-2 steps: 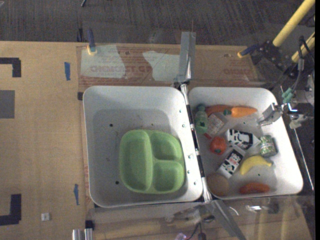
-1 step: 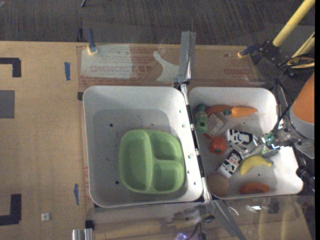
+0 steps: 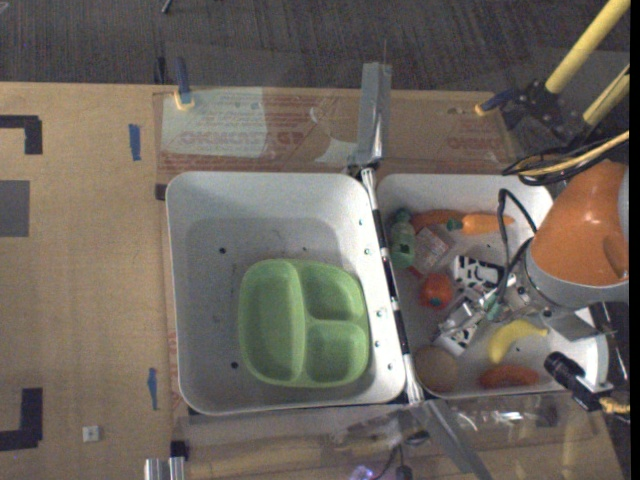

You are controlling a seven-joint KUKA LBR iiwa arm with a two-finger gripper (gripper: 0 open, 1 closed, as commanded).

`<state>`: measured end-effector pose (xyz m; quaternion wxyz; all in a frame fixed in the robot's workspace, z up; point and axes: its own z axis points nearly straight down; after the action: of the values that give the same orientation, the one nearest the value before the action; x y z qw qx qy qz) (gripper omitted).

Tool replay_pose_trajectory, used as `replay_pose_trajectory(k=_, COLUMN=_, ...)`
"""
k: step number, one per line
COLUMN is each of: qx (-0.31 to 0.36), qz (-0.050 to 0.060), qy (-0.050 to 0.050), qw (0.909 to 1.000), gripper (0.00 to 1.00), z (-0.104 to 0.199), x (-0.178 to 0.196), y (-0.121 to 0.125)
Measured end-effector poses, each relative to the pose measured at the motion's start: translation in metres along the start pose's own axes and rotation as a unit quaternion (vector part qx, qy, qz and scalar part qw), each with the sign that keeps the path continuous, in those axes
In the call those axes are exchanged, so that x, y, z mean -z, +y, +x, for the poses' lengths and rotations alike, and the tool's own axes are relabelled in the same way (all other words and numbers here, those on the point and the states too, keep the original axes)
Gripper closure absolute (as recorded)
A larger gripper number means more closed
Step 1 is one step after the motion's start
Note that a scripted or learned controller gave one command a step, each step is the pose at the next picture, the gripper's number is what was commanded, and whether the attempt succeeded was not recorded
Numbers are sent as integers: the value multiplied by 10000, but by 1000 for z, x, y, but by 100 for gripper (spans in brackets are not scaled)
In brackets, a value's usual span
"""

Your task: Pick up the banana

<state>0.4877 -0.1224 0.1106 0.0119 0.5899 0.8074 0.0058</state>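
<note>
The yellow banana [image 3: 513, 339] lies in the right bin [image 3: 408, 313], towards its front right, with its curve opening to the right. My gripper [image 3: 473, 318] hangs low over the bin just left of the banana, close beside it. The grey arm with its orange band [image 3: 580, 236] reaches in from the right and hides the bin's right side.
Around the banana lie a red tomato [image 3: 436, 289], a brown round fruit [image 3: 436, 368], a red-orange piece [image 3: 508, 376], a carrot [image 3: 470, 222] and a green bottle [image 3: 402, 242]. The left bin [image 3: 200, 228] holds a green divided plate [image 3: 302, 322].
</note>
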Motion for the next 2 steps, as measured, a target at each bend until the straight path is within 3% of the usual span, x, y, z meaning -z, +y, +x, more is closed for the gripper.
replay_pose_trajectory(k=1, qx=64, qz=-77, qy=91, qw=9999, gripper=0, z=-57, x=-6, y=-9)
replay_pose_trajectory(k=2, qx=45, qz=-151, qy=-3, qw=9999, gripper=100, z=-64, x=11, y=-6)
